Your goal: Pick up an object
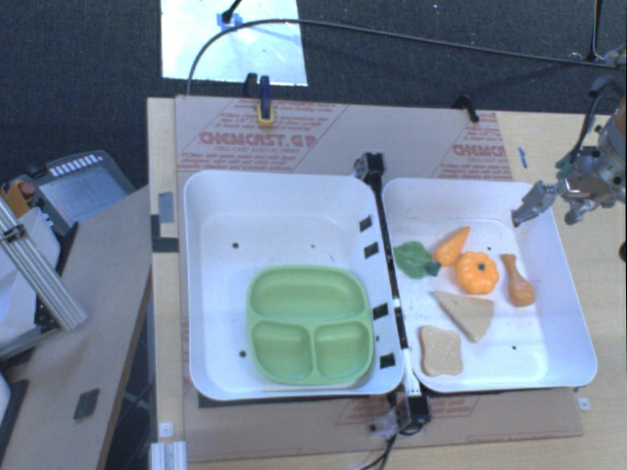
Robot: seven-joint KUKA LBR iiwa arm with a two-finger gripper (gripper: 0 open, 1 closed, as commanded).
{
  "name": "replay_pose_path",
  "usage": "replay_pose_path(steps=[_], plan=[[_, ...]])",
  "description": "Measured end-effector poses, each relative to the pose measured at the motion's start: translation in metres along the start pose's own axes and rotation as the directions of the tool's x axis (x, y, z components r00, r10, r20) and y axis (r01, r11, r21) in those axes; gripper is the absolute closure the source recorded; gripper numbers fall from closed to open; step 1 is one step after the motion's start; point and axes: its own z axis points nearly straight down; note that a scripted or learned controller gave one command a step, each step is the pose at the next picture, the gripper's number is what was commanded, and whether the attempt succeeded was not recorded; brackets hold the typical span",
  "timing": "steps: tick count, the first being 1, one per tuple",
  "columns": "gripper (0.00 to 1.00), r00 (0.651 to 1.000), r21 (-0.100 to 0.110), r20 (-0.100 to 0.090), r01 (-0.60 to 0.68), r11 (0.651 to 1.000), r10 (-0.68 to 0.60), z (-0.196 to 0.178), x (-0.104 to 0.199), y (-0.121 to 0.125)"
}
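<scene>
— Where's the nearest pick?
— The drumstick (516, 281) lies in the right bin (568, 360), long axis running toward the far rim, just right of the orange pumpkin (477, 272).
— And the gripper (551, 207)?
— Above the bin's far right corner, fingers spread, holding nothing. The drumstick sits nearer the camera and slightly left of it.

Arm enters at right edge of surface, wrist low. Tool (549, 210) over right bin's far right corner, two fingers spread, nothing between.
</scene>
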Motion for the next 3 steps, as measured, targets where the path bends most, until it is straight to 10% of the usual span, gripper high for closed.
replay_pose_path(steps=[1,3], plan=[[0.0,1.0,-0.011,0.002,0.003,1.0,-0.003,-0.006,0.001,0.002],[0.0,1.0,-0.006,0.001,0.001,1.0,-0.001,0.115,-0.006,0.002]])
